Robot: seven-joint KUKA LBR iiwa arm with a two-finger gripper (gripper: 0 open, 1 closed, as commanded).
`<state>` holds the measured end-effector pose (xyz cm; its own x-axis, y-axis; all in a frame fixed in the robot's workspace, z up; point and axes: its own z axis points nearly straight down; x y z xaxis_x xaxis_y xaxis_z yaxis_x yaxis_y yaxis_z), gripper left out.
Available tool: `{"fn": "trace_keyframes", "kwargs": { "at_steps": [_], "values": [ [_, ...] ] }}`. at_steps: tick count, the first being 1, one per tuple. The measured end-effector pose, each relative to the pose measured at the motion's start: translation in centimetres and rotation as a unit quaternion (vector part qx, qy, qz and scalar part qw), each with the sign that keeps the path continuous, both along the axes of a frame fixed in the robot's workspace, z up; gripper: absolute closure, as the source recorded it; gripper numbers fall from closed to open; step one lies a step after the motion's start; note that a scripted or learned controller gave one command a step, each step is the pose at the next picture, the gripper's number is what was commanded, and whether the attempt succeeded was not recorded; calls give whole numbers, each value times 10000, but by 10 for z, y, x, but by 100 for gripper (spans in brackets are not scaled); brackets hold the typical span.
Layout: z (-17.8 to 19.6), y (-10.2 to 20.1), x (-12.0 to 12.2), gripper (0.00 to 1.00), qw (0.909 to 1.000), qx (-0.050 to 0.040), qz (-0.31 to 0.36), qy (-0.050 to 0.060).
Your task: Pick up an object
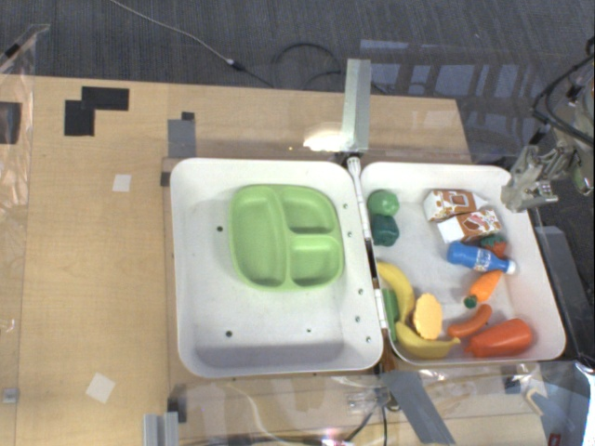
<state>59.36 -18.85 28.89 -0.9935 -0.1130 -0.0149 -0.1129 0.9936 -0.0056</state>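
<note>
Gripper (528,186): hovering at the right bin's (418,177) far right rim, finger state impossible to tell. Nearest candidate: blue bottle (479,257), lying near-left of it, long axis running left-right, beside the snack boxes (462,215).

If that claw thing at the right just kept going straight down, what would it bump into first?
Probably the right bin's rim, since the gripper hangs over that bin's far right corner; the cartons lie just inward. Depth is hard to judge.

Plate (284,235) in left bin (200,342); toys in right bin (548,319).
</note>
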Motion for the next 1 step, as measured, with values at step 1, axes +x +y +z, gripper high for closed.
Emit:
{"fn": "trace_keyframes", "kwargs": {
  "at_steps": [1],
  "values": [
    [-137,-16,-27,100,9811,39,1932,113]
  ]
}}
